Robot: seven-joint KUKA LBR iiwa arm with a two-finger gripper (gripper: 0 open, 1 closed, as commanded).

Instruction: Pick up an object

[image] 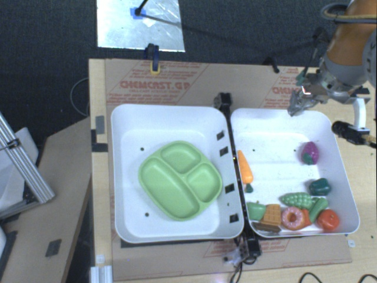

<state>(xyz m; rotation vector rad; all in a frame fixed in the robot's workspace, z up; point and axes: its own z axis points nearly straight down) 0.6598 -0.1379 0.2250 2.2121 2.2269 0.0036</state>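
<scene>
Claw (296,108) poised over the far rim of the right bin (339,158), holding nothing; finger spread impossible to tell. Toy food crowded at that bin's near end: donut (293,217), tomato (328,219), corn (297,200), cracker (271,214). Carrot (245,167) beside the divider, purple piece (310,152) near the right wall. Green plate (179,180) in the left bin (126,158).

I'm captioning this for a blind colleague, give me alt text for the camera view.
A grey and orange robot arm holds its hand above the far edge of the right white bin, which holds toy food: a carrot, purple onion, donut and tomato. The left white bin holds a green divided plate.
</scene>
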